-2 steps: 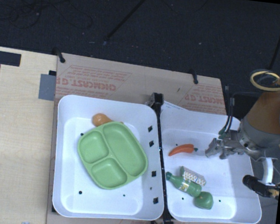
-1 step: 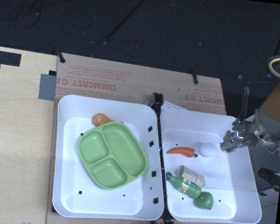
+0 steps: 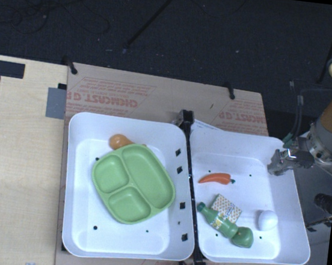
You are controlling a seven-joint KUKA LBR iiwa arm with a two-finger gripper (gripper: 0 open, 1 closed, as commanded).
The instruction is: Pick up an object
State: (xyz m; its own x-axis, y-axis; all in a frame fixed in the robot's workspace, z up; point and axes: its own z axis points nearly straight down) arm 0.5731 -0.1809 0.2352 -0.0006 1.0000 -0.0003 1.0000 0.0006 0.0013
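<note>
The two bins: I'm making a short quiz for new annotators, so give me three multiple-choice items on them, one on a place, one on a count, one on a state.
1. Where does the green plate lie?
A. left bin
B. right bin
C. on the cardboard

2. How many compartments does the plate have?
A. two
B. three
C. four

3. How does the green bottle rest in the right bin?
A. upright
B. on its side
C. leaning on the bin wall

Answers: 1 A, the plate sits inside the left bin. 2 B, its ridges divide it into three wells. 3 B, its full length lies along the bin floor.
</note>
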